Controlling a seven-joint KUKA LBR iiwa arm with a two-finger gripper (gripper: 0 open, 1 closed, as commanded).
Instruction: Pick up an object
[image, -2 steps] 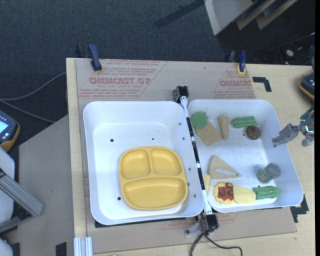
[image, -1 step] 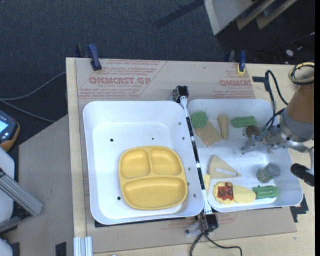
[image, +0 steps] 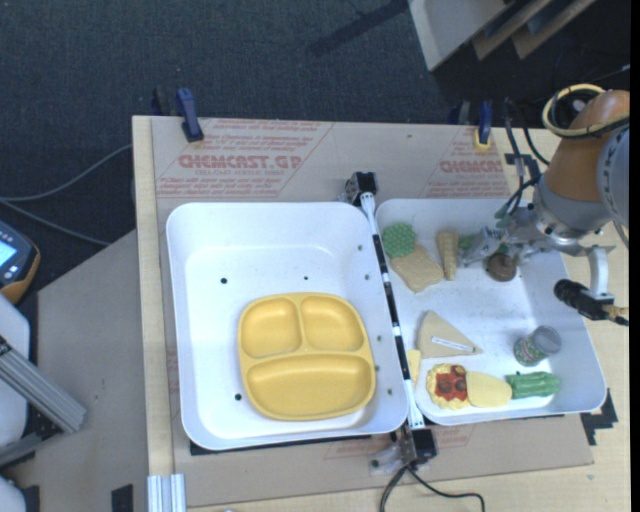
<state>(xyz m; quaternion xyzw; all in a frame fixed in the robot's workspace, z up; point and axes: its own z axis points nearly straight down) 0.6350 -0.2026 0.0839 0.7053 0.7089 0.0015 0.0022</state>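
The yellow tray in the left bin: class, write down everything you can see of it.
The yellow tray is a rounded rectangle that looks like matte plastic. Raised ridges split it into three compartments: two small ones at the far side and one wide one at the near side. Nothing lies in any of them. It rests flat on the floor of the left bin, towards its near right part, apart from the walls.
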